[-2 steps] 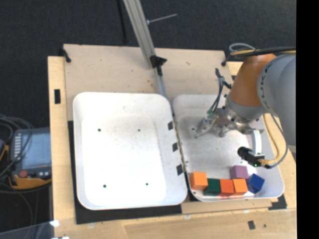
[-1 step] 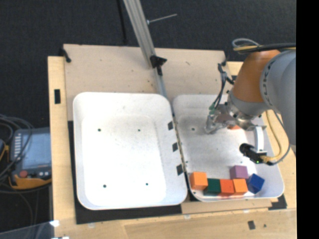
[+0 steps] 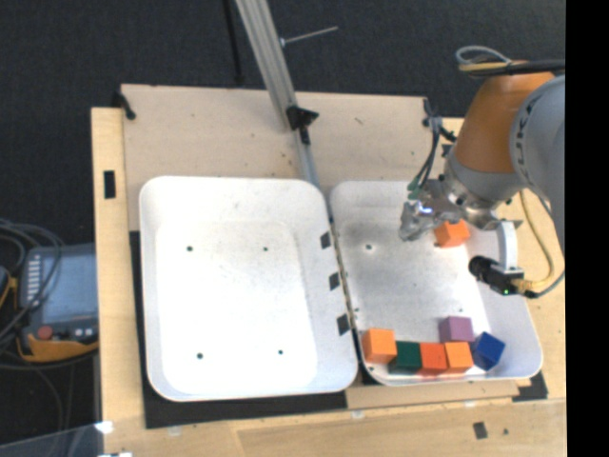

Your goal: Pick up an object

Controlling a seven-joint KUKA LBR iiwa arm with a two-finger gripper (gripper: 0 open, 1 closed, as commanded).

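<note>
end effector (image 3: 430, 219) half-hidden under wrist, orange block (image 3: 451, 233) beside

We saw a pale wooden tabletop (image 3: 219, 141) standing on dark grey carpeted floor (image 3: 114, 27). A slanted silver metal rail (image 3: 266, 50) crossed above it, and a grey cabled control box (image 3: 57, 298) lay at the left.

place: robotics lab | evidence: plywood bench (image 3: 190, 141), aluminium camera mast (image 3: 266, 46), loose cables (image 3: 19, 246), control pendant (image 3: 57, 303)
</note>
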